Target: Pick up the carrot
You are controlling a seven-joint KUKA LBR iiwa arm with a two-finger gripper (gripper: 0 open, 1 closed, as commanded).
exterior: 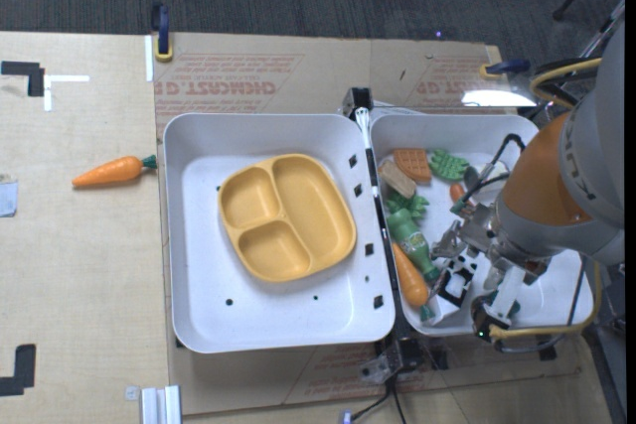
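An orange carrot (408,277) lies in the right bin (566,308) along its left wall, pointing toward the front corner. A second orange carrot (111,172) with a green tip lies on the bench, outside and left of the left bin (199,313). My gripper (445,289) is low in the right bin, just right of the bin's carrot and close beside it. The wrist and its orange band (542,189) hang over the right half of that bin and hide part of its floor.
A yellow three-compartment plate (286,215) sits in the left bin. Near the carrot the right bin holds a green bottle-shaped toy (412,238), a bread slice (398,180), an orange waffle-like piece (411,163) and a green leafy piece (447,161). A cable loops at the bin's front right.
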